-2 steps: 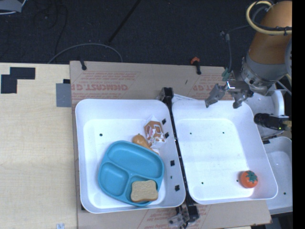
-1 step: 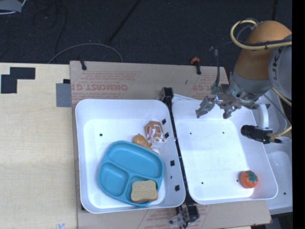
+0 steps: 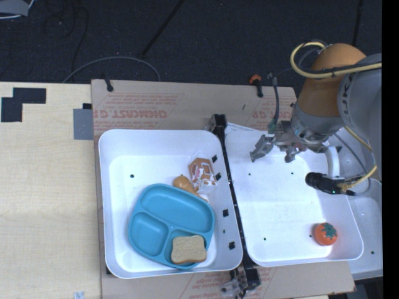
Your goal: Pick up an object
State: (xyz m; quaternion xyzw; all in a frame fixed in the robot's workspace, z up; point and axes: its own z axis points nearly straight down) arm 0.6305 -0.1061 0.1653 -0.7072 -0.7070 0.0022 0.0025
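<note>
Two bins sit side by side on the bench. In the left bin [image 3: 118, 167] a tray [image 3: 156, 220] lies near the front edge. A slice of bread [image 3: 188, 249] lies in the tray's front right part. Behind the tray, near the bin's right wall, lie a packet [image 3: 202, 172] and a small roll [image 3: 182, 183], touching each other. In the right bin [image 3: 280, 229] a small fruit [image 3: 325, 233] sits by the front right corner. My gripper [image 3: 274, 149] hangs over that bin's back edge.

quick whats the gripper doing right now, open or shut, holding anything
Gripper: open, nothing between its fingers, above the back of the right bin, far from the small orange object.
</note>
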